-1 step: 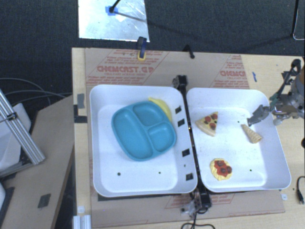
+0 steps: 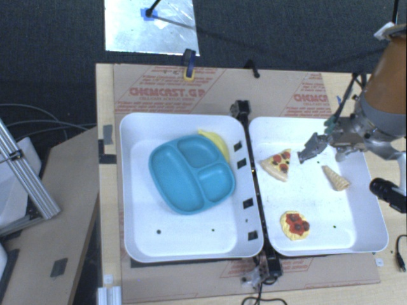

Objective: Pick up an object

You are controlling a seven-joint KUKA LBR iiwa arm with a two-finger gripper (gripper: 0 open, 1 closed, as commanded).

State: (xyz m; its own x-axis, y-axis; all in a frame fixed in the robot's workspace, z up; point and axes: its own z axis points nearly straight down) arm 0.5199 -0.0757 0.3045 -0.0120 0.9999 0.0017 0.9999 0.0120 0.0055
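Hovering over the far part of the right bin (image 2: 356, 234), the end effector (image 2: 310, 150) looks like it's in the approach step and not the grab itself. Nothing shows in its grip, and at this angle it's just a dark lump against the white, so whether it's spread or pressed together can't be told.

The closest candidate is the pizza slice (image 2: 278, 165), lying flat on the bin floor just left of the end effector and a little nearer. A cone-shaped piece (image 2: 335, 178) sits to the right of that, near the arm (image 2: 385, 94), and a round tart-looking piece (image 2: 295, 225) is at the near side of the same bin, well apart from the other two. The left bin (image 2: 140, 234) has a blue divided plate (image 2: 191, 173) with a yellow piece (image 2: 216, 142) poking out from behind its far edge. Both bins sit on the counter (image 2: 280, 88).

Best guess: the pick hasn't happened yet. The next move would call for settling on one target, probably the slice, lining up squarely over it, then dropping all the way to the bin floor. The slice is thin and flat, so a shallow descent would likely close on air. It also lies close to the wall between the bins, so there isn't much room on that side.
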